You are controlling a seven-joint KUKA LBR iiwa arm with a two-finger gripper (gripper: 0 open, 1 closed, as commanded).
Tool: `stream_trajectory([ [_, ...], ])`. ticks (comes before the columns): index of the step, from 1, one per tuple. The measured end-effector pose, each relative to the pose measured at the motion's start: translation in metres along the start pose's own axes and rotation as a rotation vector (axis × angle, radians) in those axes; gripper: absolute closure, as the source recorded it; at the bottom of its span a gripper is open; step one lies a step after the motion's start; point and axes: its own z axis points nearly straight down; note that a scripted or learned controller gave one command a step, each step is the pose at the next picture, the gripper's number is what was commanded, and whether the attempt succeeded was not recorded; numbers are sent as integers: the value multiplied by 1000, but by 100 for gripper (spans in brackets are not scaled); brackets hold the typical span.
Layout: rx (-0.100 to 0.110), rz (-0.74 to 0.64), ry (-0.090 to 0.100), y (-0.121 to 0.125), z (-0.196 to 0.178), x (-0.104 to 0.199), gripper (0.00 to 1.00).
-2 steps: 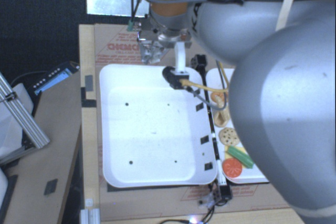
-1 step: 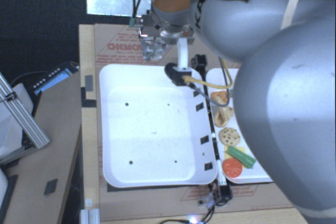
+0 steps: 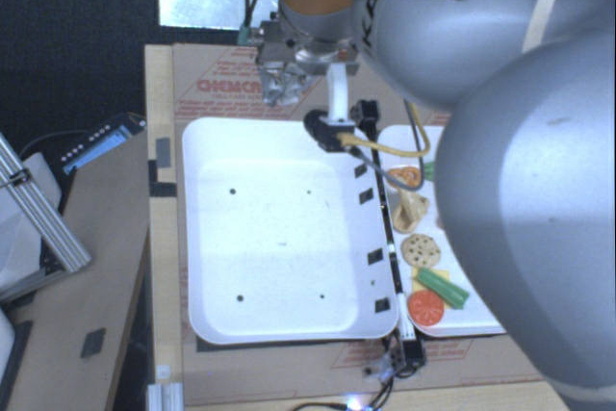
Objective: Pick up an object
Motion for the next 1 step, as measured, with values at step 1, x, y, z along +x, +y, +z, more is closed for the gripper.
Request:
stream_trajectory([
  [1, -2, -5, 0, 0, -11, 0, 100],
])
